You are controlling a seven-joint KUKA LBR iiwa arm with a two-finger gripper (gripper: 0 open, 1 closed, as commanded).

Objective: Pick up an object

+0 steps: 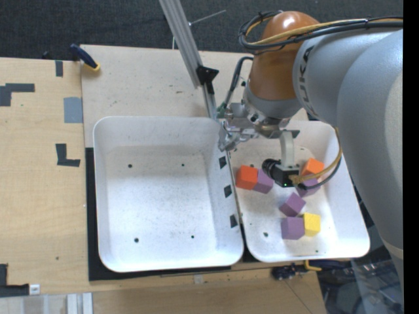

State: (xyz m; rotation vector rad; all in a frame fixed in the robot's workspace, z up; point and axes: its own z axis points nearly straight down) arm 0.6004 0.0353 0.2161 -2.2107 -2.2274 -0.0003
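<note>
- Several small blocks lie in the right-hand bin [340, 237], and any of them would do for the task. An orange block [247, 176] sits nearest the pincer [228, 136], touching a purple block [263, 185] on its far side.
- Best target, in my judgement, is a block with open space on two opposite faces. The lone purple block [292, 205] near the bin's middle looks freer than the orange one, which is crowded on one side.
- Two blocks near the bin's front, one purple [292, 227] and one yellow [312, 224], touch each other. A grasp there risks pushing one away or catching both.
- Right now the pincer hangs over the far corner of the right-hand bin, just beside the wall it shares with the left-hand bin [163, 201]. A descent here would meet the wall or bare floor, so it should first shift toward the blocks.
- Whether the pincer is released or clenched I cannot tell; nothing is seen in its grasp.
- Coming in from the view's right, the arm [366, 97] is bulky and covers part of the bin. Its orange band [281, 51] sits above the wrist, which points steeply down toward the table [144, 84].
</note>
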